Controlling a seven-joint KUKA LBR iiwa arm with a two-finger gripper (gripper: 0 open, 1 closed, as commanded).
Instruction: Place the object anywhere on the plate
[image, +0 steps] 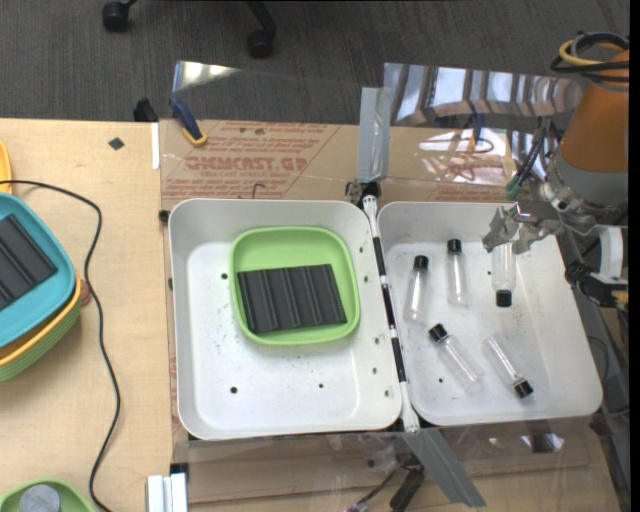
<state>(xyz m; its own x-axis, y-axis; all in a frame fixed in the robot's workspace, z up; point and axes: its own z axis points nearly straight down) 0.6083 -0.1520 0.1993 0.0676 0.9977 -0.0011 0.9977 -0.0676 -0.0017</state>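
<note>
Gripper (512, 228) poised over the upper right of the right bin (570, 395), just above a clear vial (502, 272) with a black cap; whether open or closed cannot be told from this angle.

Five clear black-capped vials scattered in that bin: the one under the gripper, another (456, 270) beside it to the left, a third (416, 287) near the bin's left wall, and two lying slantwise lower down (454, 353) (506, 365). All apart from one another, all flat on the bin floor.

Judged light, rigid, smooth and prone to rolling; possibly breakable. Best taken across the middle of the tube, fingers square to its length.

Left bin (200, 380) holding a green square plate (340, 250) with a dark ribbed mat (292, 297) on it. Plate well apart from the vials, across the divider.

Wooden surface (80, 400) around the bins.
</note>
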